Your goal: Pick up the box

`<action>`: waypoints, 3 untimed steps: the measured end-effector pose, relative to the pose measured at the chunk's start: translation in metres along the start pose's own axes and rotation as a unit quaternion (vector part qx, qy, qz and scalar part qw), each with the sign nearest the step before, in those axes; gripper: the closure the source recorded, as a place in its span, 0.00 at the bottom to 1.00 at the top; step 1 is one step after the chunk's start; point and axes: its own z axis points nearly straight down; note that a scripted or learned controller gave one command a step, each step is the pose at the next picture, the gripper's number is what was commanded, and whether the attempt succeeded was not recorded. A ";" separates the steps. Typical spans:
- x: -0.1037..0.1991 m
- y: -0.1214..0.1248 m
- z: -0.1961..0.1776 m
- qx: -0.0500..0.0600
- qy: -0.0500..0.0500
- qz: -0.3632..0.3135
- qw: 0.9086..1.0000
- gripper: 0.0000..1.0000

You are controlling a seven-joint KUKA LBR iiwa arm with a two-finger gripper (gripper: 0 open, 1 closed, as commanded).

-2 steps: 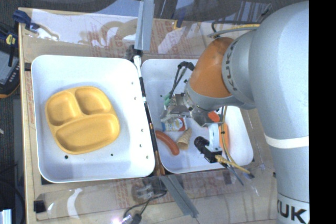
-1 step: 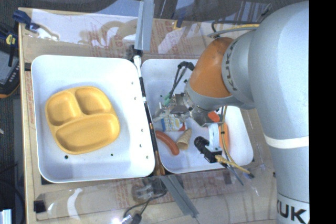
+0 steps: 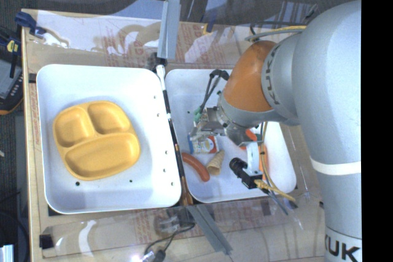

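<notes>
Lying in the right bin (image 3: 184, 86), the box (image 3: 203, 143) sits directly under the gripper (image 3: 207, 127); its state is unclear.

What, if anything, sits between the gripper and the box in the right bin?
Nothing visible does. The gripper is down directly over the box in the right bin. The hot dog and ice cream cone lie beside the box, nearer the camera.
</notes>
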 end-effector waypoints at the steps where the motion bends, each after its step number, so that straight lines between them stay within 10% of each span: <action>1: 0.000 0.000 0.000 0.000 0.000 0.000 1.000 0.00; 2: 0.001 0.021 0.020 -0.002 0.001 -0.021 1.000 0.00; 3: -0.033 -0.019 0.020 -0.001 0.003 -0.061 0.998 0.00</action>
